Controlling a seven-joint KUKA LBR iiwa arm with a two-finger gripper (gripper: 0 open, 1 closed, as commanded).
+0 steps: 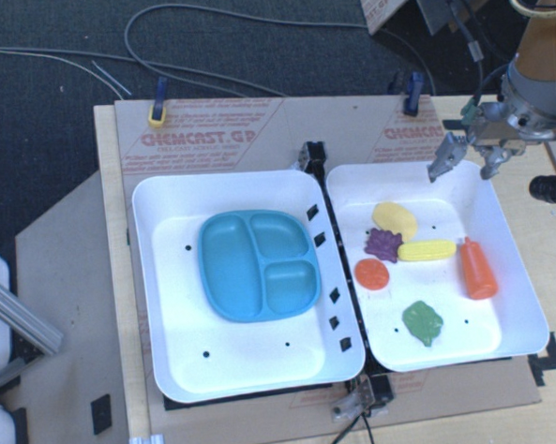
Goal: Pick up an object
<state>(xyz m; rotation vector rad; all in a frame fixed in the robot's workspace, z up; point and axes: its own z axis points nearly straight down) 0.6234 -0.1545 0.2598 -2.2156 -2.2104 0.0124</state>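
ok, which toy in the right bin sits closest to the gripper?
The pale yellow lemon-like piece, at the top of the cluster in the right bin. The gripper hovers over the bin's far edge; the corn, orange bottle and the rest lie farther down.

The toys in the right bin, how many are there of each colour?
Yellow: 2, the yellow lemon and the corn cob
Purple: 1, the purple grapes
Orange: 2, the orange round slice and the orange bottle
Green: 1, the green leafy piece
Total: 6
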